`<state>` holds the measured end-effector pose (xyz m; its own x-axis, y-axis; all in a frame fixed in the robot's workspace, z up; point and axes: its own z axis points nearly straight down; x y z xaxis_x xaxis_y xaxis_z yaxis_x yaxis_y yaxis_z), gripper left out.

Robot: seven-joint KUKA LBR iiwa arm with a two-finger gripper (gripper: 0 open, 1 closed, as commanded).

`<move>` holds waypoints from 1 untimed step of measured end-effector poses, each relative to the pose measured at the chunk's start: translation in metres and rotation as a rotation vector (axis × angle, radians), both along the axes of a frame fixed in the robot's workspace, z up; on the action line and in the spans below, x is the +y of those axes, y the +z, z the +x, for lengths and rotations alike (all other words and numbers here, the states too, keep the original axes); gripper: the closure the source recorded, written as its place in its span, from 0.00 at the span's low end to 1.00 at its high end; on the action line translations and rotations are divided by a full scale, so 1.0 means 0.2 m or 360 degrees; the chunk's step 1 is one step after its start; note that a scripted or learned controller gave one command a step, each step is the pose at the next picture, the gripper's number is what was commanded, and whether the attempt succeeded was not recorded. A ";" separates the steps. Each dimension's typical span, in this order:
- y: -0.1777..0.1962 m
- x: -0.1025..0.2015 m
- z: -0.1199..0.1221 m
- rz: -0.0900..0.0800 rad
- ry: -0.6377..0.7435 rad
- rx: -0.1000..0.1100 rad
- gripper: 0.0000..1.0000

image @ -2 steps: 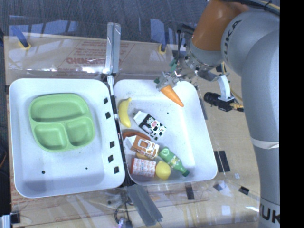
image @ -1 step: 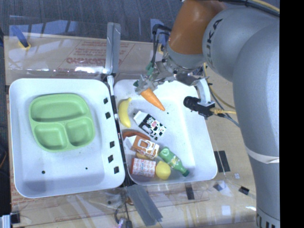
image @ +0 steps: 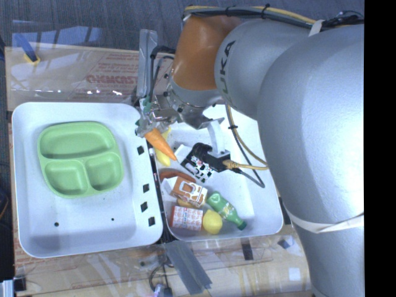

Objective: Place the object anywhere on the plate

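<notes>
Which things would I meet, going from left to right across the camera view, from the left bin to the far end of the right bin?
Green plate → carrot → orange carton → lemon → green bottle.

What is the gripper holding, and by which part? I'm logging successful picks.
It cannot be told: the gripper sits at the toy carrot's upper end, but its grip isn't visible.

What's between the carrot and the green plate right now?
In the camera view, the stretch between the carrot and the green plate holds just bare floor of the left bin and the two bins' adjoining rims, marked with black squares.
</notes>
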<state>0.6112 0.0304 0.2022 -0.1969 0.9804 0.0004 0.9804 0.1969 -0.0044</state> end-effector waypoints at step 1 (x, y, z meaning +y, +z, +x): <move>0.02 0.36 -0.11 -0.0001 -0.0088 0.0003 1.00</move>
<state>0.5902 0.1020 0.2068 -0.1421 0.9898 -0.0002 0.9898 0.1421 -0.0065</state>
